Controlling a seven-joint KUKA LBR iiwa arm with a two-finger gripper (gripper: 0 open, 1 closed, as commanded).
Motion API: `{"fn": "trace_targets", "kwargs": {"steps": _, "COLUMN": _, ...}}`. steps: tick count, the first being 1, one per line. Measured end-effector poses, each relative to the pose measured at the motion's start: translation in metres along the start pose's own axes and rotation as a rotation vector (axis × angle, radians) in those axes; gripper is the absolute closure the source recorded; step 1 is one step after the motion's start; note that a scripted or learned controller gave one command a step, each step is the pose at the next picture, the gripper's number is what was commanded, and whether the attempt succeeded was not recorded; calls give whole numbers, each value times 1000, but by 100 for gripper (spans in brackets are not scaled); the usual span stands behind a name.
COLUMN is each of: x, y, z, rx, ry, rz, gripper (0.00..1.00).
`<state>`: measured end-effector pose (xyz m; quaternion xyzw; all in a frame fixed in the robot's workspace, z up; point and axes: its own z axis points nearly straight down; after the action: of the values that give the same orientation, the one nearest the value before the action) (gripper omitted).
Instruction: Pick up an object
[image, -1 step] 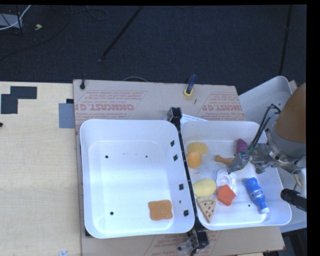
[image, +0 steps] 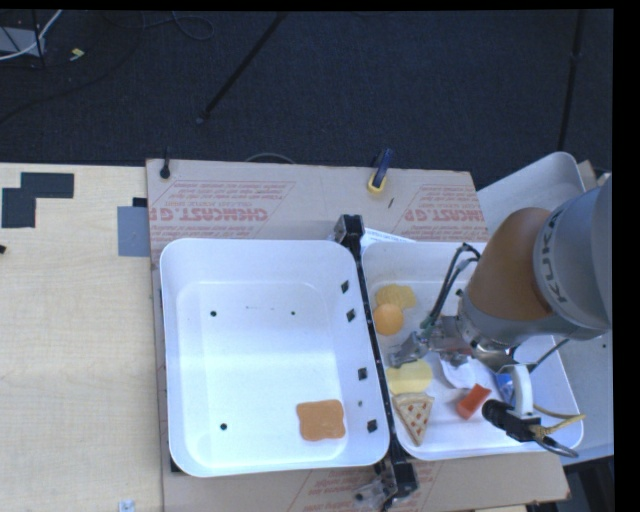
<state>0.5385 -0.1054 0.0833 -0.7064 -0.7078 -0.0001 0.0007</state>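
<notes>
You have the grey arm (image: 560, 270) reaching in from the right over the right bin (image: 440, 262), its gripper (image: 412, 350) low among the play-food pieces. I cannot tell from here whether anything sits between its tips.

The left bin (image: 190, 300) carries one flat orange toast-like slab (image: 320, 420) near its lower right corner — thin, probably light and stiff, best taken across its narrow edges.

In the right bin, just below the gripper, lies a pale yellow block (image: 410, 378), the nearest candidate; it looks blocky and rigid, so pinch it across its short sides. Below it lies a pizza wedge (image: 413, 415), flat and harder to get under. Above sit a yellow piece (image: 396, 296) and a round orange ball (image: 388, 319) — likely smooth and apt to roll away.

The cardboard (image: 300, 205) under the bins bears red printing, upside down and too blurred to spell out with confidence; the arm shows "KU".
</notes>
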Motion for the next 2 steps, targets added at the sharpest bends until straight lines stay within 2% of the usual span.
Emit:
{"fn": "trace_targets", "kwargs": {"steps": 1, "x": 19, "y": 52, "z": -5, "rx": -2, "ry": 0, "rz": -1, "gripper": 0}}
{"fn": "trace_targets", "kwargs": {"steps": 2, "x": 3, "y": 103, "z": -3, "rx": 19, "ry": -1, "rz": -3, "gripper": 0}}
